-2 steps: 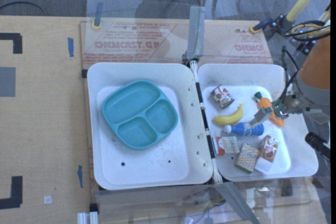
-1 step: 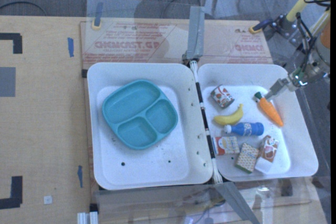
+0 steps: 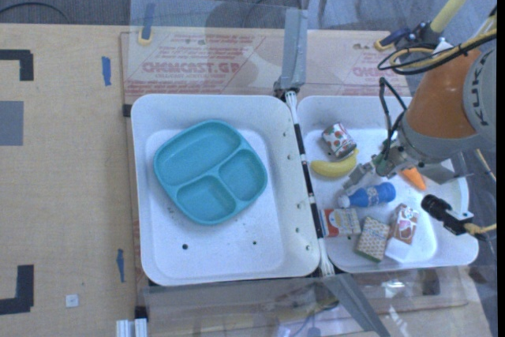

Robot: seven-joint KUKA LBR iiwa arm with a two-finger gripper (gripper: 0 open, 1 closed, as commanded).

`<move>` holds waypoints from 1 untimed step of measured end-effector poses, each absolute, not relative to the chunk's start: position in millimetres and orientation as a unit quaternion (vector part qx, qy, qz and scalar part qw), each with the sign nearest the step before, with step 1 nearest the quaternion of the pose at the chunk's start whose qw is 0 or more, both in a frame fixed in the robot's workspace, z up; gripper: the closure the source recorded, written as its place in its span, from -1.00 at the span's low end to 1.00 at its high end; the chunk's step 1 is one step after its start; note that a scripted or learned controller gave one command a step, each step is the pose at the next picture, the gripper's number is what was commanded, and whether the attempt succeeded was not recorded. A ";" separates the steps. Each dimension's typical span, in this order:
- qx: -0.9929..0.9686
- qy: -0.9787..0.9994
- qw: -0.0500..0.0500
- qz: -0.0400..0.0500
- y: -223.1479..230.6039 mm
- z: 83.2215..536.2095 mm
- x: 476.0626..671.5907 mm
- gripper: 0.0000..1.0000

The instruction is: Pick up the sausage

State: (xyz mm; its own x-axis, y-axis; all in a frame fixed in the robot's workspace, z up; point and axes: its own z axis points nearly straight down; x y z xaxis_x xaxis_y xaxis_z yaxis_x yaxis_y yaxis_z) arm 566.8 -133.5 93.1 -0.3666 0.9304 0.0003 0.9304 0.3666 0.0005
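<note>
**Desk:** Where is the sausage?

**Photographer:** My best reading is the small orange piece (image 3: 413, 178) at centre right of the frame, in the right bin (image 3: 461, 249). It lies just right of the pincer (image 3: 357, 177) and is partly covered by the grey-and-orange arm (image 3: 442, 110), so I can't be sure it is the sausage.

**Desk:** And the pincer?

**Photographer:** It is low over the middle of that bin, between a banana (image 3: 333, 166) and a blue bottle (image 3: 372, 195). The frame doesn't show whether it is spread or pressed together, and nothing can be seen pinched in it.

**Desk:** What could go wrong?

**Photographer:** Crowding, in my view. The pincer is nearer the bottle and banana than the orange piece, so closing there would probably catch the wrong item or only nudge it. The bottle, lying on its side, looks likely to roll. A sideways correction could push the orange piece against the bin wall, where it would be harder to grip.

**Desk:** What's in the bins?

**Photographer:**
- **Right bin:** also a strawberry-print pack (image 3: 338, 140) above the banana and three small cartons (image 3: 372, 239) along the lower edge.
- **Left bin** (image 3: 158, 264)**:** a teal divided plate (image 3: 210, 171), with nothing visible in its compartments.

Both bins sit side by side on the wooden surface (image 3: 63, 170).
</note>
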 end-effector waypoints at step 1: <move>0.684 0.729 0.002 0.002 -180.4 86.7 633.3 -1.00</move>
State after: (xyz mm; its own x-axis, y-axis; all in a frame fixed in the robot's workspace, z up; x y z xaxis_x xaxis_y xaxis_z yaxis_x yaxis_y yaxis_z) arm 633.3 -180.4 86.7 -0.0631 0.9980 -0.0002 0.9980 0.0631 0.0055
